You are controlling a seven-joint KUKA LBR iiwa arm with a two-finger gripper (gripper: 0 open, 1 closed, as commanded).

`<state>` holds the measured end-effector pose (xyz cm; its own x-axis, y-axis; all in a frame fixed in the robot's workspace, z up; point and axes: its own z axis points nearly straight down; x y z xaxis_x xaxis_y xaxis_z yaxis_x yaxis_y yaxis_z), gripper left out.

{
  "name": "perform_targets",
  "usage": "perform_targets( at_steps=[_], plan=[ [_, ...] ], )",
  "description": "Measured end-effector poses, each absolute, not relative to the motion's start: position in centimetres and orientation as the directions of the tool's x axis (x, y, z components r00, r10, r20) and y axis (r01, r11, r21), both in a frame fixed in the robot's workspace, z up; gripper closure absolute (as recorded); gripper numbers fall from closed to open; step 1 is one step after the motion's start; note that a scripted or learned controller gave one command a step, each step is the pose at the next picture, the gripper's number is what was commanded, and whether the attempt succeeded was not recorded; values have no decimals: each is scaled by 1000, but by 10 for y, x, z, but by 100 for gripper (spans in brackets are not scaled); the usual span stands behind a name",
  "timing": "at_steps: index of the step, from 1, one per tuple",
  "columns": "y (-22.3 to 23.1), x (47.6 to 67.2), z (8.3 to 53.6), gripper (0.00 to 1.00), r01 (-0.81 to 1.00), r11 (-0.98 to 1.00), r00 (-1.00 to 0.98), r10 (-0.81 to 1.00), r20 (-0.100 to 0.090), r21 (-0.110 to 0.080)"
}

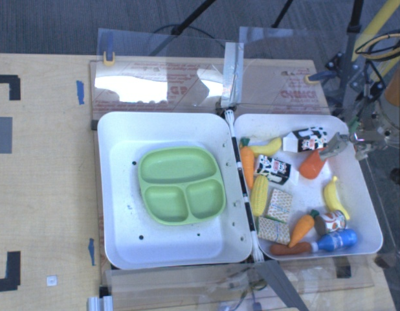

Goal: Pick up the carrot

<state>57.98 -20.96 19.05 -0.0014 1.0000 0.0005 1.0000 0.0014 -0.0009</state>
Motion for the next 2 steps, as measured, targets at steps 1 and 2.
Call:
perform_targets(
  at_steps=[1, 2],
  plan=[
    [-162, 507, 104, 0, 983, -183, 183, 983, 1, -3],
    [-121, 482, 87, 0, 999, -43, 43, 999, -3, 9]
  ],
)
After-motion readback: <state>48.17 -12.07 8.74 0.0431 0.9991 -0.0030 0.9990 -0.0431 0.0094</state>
